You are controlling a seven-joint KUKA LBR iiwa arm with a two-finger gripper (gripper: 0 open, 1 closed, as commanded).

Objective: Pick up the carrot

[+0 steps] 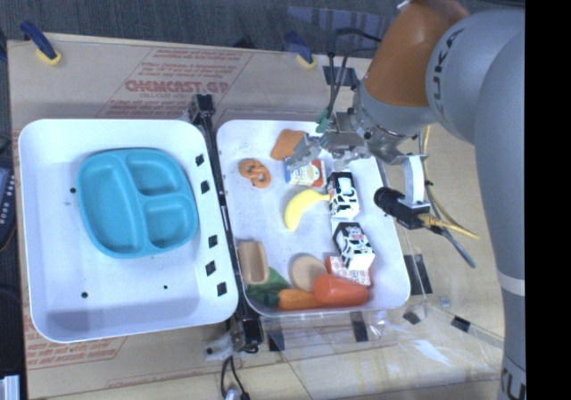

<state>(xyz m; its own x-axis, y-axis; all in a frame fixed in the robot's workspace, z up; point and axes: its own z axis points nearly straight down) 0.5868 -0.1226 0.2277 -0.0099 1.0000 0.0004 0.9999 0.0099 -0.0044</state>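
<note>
Two white bins (53, 318), one blue tray (136, 200), one carrot (297, 299) at the right bin's six o'clock, two cow-print cartons (344, 195) — bench lettering reads "CHEMCAST GP" — gripper (323, 150) at twelve o'clock, grip state unclear.

Two bins (53, 318) are sitting side by side. One tray (136, 202), one banana (302, 208), one carrot (299, 300) and two cartons (343, 195) are lying inside.

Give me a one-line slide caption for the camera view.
Gripper above the right bin's far end; carrot at its near edge.
</note>
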